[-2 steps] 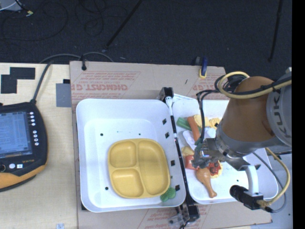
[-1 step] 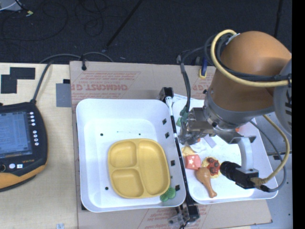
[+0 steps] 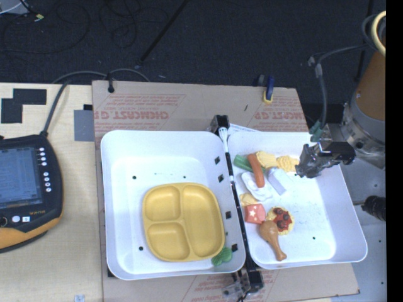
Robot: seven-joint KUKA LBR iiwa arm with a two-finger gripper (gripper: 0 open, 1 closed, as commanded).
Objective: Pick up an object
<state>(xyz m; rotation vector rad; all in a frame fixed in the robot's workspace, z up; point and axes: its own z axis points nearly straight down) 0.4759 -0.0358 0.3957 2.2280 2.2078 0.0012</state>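
My gripper (image 3: 306, 167) hangs over the upper right part of the right bin (image 3: 327, 231), just right of a pile of toy food. The pile holds a yellow piece (image 3: 287, 163), an orange carrot-like stick (image 3: 256, 166), a green piece (image 3: 242, 163), a white and grey piece (image 3: 275, 181), a red cube (image 3: 255, 213), a small pizza slice (image 3: 282, 219) and a brown drumstick (image 3: 272, 237). The gripper's dark fingers blur together against the bin, and nothing shows between them.
The left bin (image 3: 126, 162) holds a yellow divided plate (image 3: 181, 221), and a green piece (image 3: 221, 256) lies at its lower right corner. A teach pendant (image 3: 25, 181) rests on the bench at far left. Cables trail across the dark floor behind.
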